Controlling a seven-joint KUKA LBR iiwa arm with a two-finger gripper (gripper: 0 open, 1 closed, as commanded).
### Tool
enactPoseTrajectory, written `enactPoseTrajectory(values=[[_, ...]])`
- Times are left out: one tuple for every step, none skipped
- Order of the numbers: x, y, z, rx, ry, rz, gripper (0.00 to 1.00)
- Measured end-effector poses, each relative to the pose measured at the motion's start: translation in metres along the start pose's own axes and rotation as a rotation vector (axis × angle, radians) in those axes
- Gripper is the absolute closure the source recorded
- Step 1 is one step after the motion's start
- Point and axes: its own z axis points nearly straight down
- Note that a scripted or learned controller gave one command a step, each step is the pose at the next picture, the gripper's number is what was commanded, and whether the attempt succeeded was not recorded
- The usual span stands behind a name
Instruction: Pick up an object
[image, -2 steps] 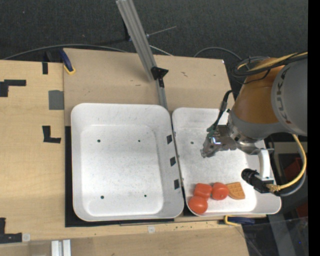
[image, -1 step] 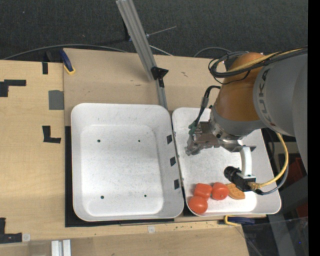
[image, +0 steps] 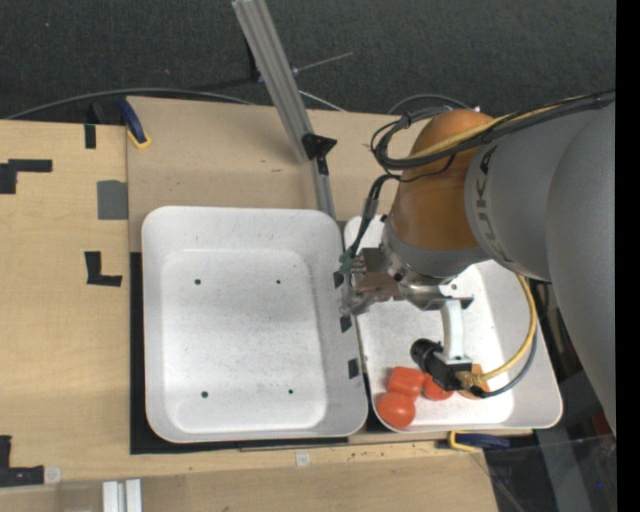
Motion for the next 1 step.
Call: enactPoseTrajectory(values=[[0.0558, 0.0029, 0.0089, 0.0, 0.0, -0.001, 1.0]])
